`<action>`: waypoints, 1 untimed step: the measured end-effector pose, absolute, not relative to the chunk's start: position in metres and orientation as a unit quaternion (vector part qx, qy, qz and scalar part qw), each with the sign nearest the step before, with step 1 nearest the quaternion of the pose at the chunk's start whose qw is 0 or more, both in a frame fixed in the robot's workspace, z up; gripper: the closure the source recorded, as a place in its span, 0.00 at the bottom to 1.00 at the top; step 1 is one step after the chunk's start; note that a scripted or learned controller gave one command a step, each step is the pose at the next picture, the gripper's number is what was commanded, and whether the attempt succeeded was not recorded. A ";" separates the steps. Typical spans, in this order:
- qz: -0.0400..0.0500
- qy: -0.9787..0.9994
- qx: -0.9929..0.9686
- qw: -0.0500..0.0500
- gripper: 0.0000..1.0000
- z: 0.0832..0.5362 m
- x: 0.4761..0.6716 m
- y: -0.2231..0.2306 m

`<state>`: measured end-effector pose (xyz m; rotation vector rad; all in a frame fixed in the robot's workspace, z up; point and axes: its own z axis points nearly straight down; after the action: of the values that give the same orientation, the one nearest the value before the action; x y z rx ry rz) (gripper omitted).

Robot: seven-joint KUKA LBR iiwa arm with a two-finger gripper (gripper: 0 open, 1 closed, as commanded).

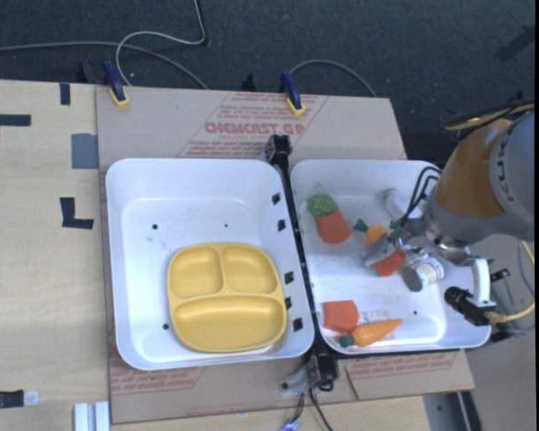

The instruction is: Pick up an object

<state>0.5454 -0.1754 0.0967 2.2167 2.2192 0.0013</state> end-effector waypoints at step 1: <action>0.002 0.708 0.706 0.002 1.00 0.087 0.609 -0.118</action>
<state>0.6086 -0.1181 0.0865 2.2143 2.2225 0.0062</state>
